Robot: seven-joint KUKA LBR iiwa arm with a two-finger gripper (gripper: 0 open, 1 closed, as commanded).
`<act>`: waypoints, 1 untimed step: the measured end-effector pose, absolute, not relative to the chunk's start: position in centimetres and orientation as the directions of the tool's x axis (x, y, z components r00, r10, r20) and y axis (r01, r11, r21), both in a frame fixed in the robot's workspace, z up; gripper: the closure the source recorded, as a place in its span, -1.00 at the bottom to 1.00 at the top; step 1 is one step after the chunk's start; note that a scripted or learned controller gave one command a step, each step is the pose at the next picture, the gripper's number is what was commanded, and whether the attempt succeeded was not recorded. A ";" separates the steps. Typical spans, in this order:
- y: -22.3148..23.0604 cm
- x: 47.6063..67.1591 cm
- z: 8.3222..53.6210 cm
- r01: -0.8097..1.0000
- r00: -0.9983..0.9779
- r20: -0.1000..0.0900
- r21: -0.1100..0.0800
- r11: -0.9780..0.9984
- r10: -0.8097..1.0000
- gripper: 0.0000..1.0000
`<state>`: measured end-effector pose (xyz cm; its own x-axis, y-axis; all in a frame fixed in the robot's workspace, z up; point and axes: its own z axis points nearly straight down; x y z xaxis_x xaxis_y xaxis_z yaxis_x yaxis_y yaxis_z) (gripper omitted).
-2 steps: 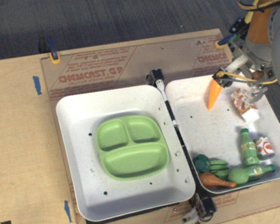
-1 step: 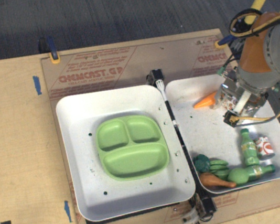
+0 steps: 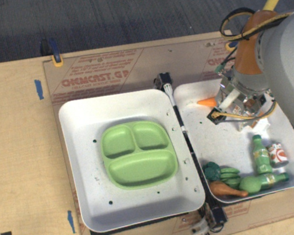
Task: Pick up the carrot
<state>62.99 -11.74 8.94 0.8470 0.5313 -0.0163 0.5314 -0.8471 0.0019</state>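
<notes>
The carrot (image 3: 207,102) is a small orange cone lying in the upper left part of the right bin (image 3: 219,146), pointing left. Its thick end runs under the gripper (image 3: 228,108), which hangs low over that same part of the bin, reaching in from the right. The gripper's body and cables hide what lies below it. I cannot see whether the carrot sits between the fingers or just beside them.
A green divided plate (image 3: 139,153) sits in the left bin (image 3: 80,153). Along the right bin's front lie a dark green vegetable (image 3: 218,172), a brown-orange piece (image 3: 226,189), two green bottles (image 3: 261,155) and a red can (image 3: 277,153). The arm (image 3: 288,62) covers the right bin's far right corner.
</notes>
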 end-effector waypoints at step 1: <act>-11.2 64.9 9.0 0.268 0.961 -0.057 -0.042 -0.963 0.270 -1.00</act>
